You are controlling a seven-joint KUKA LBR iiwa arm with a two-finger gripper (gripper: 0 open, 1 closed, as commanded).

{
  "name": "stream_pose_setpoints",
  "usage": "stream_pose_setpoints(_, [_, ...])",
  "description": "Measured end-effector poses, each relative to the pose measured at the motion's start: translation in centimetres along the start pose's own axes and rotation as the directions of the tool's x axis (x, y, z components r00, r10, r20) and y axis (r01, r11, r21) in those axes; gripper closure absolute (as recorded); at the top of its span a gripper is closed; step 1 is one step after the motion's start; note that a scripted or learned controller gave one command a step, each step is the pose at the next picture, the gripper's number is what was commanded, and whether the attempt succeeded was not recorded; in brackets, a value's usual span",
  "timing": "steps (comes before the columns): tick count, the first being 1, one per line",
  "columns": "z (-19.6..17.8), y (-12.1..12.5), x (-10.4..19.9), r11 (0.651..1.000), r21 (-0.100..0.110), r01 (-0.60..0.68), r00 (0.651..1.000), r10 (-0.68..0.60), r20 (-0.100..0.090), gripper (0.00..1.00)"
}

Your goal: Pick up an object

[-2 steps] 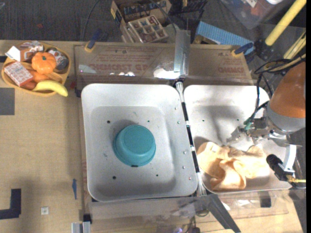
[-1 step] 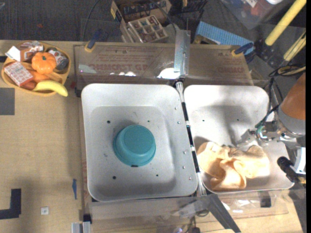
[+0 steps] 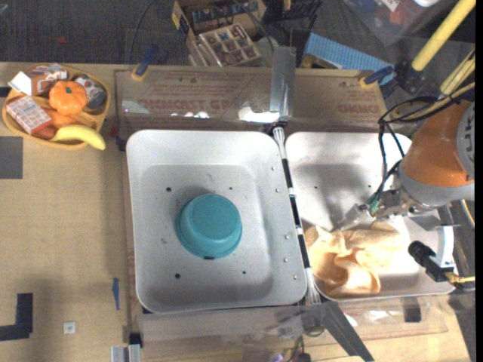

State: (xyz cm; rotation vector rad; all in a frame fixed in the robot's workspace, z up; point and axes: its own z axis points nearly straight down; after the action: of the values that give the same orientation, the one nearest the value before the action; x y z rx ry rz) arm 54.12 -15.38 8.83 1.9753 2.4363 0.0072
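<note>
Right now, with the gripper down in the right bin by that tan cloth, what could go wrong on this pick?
1. The gripper sits at the upper edge of the crumpled tan cloth, so it may catch just a fold and the cloth could slip free on lifting.
2. The cloth lies against the divider and near wall of the right bin; a trailing end might snag on the rim.
3. The teal bowl in the left bin is far away, so no risk there.

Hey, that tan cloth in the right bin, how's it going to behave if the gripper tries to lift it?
The tan cloth lies crumpled in folds, so it is probably floppy and would drape and stretch out when lifted. It looks thin, so likely light. It is bunched against the right bin's near wall, so a pinch by the gripper may catch only one fold.
</note>
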Motion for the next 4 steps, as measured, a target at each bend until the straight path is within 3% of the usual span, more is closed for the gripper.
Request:
stream_pose_setpoints(1, [-0.1,3.5,3.3,0.969,-0.001,0.247,0.969,-0.247,0.003,0.0])
stream_pose_setpoints(2, [0.1,9.9,2.9,0.995,0.001,0.095,0.995,-0.095,0.002,0.0])
stream_pose_setpoints(3, [-3.7,3.2,1.6,0.999,0.007,-0.034,0.999,0.034,-0.001,0.0])
stream_pose_setpoints(4, [-0.1,-2.5,2.4,1.0,-0.003,0.011,1.0,-0.011,0.001,0.0])
